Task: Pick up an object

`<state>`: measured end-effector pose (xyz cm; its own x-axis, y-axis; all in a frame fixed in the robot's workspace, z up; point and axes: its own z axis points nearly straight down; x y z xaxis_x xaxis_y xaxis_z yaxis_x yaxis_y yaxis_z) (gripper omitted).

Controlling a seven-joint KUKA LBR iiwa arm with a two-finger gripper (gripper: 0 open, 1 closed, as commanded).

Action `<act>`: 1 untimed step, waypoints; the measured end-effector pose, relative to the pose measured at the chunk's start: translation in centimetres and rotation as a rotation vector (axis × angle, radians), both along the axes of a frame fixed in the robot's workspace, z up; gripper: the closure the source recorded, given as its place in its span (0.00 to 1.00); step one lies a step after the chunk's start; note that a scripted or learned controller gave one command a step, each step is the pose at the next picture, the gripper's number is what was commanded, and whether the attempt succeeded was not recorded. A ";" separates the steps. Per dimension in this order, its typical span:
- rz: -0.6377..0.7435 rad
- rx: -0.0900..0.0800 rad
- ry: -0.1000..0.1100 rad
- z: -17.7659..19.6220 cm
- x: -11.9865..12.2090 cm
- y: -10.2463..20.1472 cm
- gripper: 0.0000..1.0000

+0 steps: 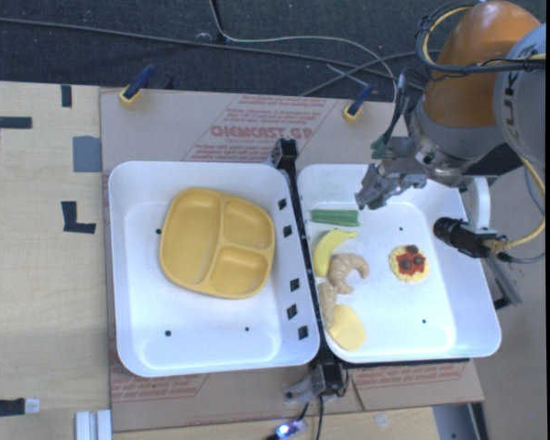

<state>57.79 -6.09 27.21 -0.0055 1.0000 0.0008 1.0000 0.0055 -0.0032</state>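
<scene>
I'm in the approach: my pincer [374, 193], grip state unclear, hovers by the green stick [335, 216]; next, descend onto it.

Bright, even light from above; the white bins [137, 273] look slightly washed out, shadows are soft and faint, and the picture is a little grainy, mildly soft

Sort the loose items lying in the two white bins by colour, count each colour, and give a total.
Yellow: 3, the divided plate, the banana and the flat round piece
Tan: 2, the croissant and the piece below it
Green: 1, the stick
Red-topped: 1, the small pizza
Total: 7
</scene>
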 end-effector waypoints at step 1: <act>0.000 -0.001 -0.001 -0.7 0.3 5.2 1.00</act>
<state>58.04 -0.87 26.52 -0.0060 1.0000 0.0003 1.0000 0.0060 -0.0019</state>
